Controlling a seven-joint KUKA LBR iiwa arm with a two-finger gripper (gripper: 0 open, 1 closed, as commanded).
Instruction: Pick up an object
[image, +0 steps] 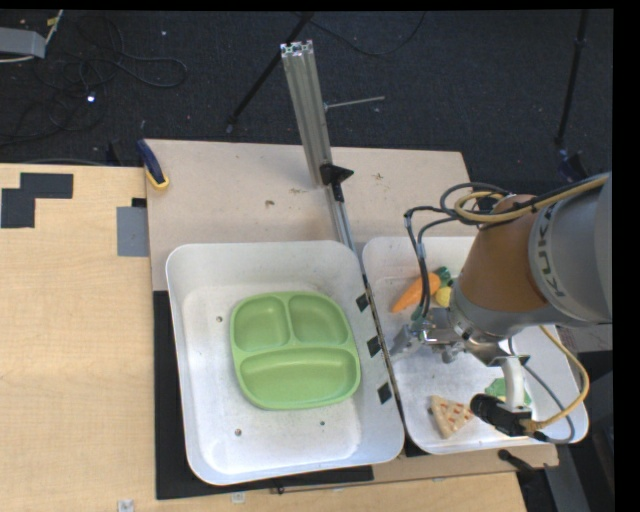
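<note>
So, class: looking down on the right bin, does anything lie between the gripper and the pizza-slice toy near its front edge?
Nothing visible does. The gripper hangs over bare bin floor, and the pizza-slice toy lies apart from it toward the front of the right bin. The carrot toy sits behind, out of that path.

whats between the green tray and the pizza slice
In the camera view, bare white floor of the left bin beside the green tray, then the ridge where the two bins' rims meet, then bare floor of the right bin up to the pizza slice.
</note>
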